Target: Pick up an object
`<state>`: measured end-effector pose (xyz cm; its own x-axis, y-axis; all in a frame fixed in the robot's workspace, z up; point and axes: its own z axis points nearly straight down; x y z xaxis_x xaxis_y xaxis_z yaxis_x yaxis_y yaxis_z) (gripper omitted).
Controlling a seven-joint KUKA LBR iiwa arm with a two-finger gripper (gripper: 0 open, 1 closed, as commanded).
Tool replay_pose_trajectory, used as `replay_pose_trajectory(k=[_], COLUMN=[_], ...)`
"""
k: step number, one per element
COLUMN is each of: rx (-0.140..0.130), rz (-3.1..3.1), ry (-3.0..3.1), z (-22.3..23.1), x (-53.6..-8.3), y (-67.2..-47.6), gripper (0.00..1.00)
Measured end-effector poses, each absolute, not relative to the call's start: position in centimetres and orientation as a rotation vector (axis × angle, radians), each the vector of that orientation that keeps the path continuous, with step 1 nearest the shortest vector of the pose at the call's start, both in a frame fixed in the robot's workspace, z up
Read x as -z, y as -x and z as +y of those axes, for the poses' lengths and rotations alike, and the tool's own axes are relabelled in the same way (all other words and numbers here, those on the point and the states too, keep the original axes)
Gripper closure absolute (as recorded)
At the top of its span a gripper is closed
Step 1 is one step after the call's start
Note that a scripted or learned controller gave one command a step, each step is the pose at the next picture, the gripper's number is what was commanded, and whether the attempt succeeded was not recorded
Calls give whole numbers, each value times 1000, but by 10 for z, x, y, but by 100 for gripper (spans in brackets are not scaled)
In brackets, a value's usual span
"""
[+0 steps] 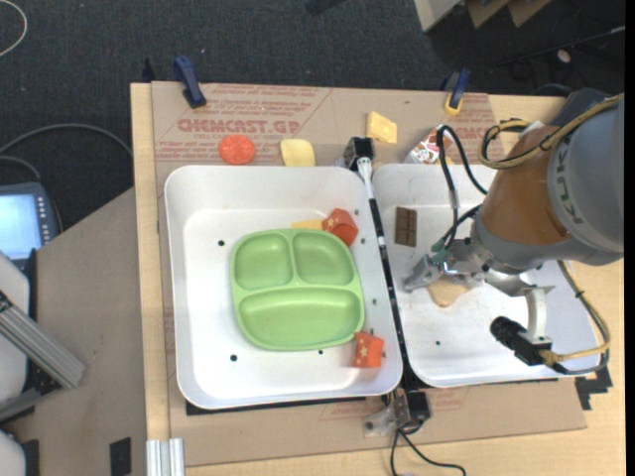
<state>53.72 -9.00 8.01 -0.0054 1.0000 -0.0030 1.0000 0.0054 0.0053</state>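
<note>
The gripper (pixel 434 274) is lowered into the right bin (pixel 476 365), directly beside a tan object (pixel 446 291), positioned for grasping; its opening cannot be determined.

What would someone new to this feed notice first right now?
Probably the bright green divided plate filling the middle of the left bin, with small orange pieces at its upper right and lower right. Next, the big grey-and-orange arm reaching over the right bin, its claw low beside a tan object.
</note>
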Motion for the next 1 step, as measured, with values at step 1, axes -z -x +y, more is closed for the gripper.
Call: replay_pose_trajectory(k=[1], rx=[-11], rz=[2210], ry=[-2213], z=[-94], x=[-100], y=[-539], gripper=[100])
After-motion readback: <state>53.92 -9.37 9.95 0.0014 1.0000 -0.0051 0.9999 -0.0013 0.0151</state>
